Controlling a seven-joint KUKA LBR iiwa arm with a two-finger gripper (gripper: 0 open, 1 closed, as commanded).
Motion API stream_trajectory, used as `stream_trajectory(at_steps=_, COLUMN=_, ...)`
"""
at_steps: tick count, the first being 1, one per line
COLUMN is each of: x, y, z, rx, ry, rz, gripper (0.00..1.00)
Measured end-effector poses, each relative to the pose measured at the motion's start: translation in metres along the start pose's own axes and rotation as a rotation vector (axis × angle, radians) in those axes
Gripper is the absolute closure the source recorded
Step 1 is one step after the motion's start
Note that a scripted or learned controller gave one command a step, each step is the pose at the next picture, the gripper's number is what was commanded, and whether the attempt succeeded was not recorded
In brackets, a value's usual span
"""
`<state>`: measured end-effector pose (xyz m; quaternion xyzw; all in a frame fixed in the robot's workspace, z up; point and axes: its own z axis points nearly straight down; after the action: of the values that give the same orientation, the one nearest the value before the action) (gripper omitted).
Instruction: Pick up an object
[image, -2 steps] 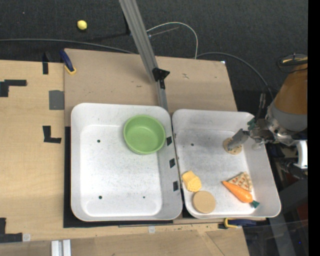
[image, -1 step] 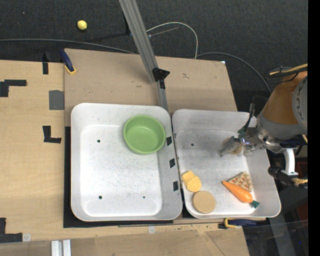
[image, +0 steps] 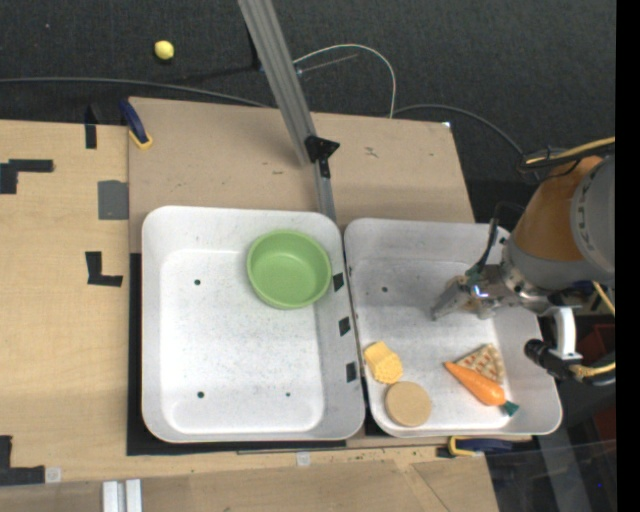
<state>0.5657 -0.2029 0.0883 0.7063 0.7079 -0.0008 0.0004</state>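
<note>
Pale wooden bench boards (image: 60, 330) carry two shallow white bins side by side, with dark floor beyond the far edge. Nearest the camera, in the right bin (image: 400, 250), a round tan cookie (image: 408, 404) lies against the front wall, and a yellow crinkled piece (image: 382, 362) sits just behind it, touching or nearly so. To their right an orange toy carrot (image: 478, 383) lies slantwise, its green tip toward the front corner, partly over a waffle-patterned wedge (image: 484, 357). Farther back, the gripper (image: 445, 306) hangs low over bare bin floor, apart from all these pieces; whether the claw is spread or closed cannot be told, and nothing can be seen in it. The grey arm (image: 560, 235) with its orange band enters from the right. In the left bin (image: 170, 330) a green bowl (image: 289, 268) stands upright near the far right corner. Beyond the bins a grey metal pole (image: 285, 80) slants up, thin cables loop, and a small yellow ball (image: 164, 49) lies on the dark floor.
</note>
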Motion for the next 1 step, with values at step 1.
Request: stream_trajectory(at_steps=1, x=0.0005, y=0.0001, z=-0.0106, rx=0.000, ry=0.001, rz=-0.001, gripper=1.00)
